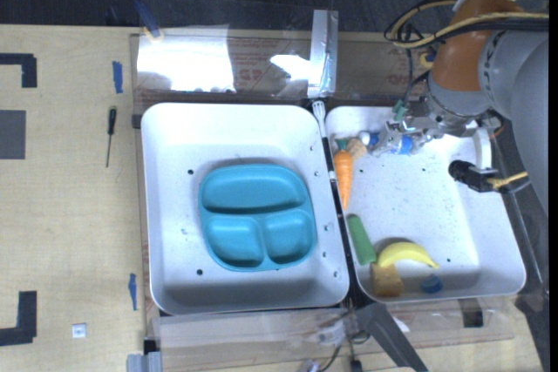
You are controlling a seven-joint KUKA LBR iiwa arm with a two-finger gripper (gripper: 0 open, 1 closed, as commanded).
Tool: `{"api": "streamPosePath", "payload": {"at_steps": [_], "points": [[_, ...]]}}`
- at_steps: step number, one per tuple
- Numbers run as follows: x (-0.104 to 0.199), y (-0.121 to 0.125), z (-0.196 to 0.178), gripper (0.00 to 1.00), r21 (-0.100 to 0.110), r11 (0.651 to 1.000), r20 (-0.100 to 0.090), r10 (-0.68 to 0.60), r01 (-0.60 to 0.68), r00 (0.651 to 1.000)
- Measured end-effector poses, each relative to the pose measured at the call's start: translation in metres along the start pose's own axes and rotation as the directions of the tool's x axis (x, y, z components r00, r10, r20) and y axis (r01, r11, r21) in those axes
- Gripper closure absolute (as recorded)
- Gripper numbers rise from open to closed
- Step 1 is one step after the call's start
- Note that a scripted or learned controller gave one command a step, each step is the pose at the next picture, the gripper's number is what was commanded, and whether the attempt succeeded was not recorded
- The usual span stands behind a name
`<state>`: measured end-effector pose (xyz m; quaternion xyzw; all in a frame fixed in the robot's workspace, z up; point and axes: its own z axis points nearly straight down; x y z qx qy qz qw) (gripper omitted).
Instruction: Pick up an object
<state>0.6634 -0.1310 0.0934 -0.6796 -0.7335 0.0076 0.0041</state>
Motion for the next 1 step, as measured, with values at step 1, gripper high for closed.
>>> {"api": "streamPosePath", "payload": {"at_steps": [1], "points": [[0.0974,-0.0303,-0.0929,1.0,-0.019,0.999,-0.006,-0.048,0.048,0.999]]}}
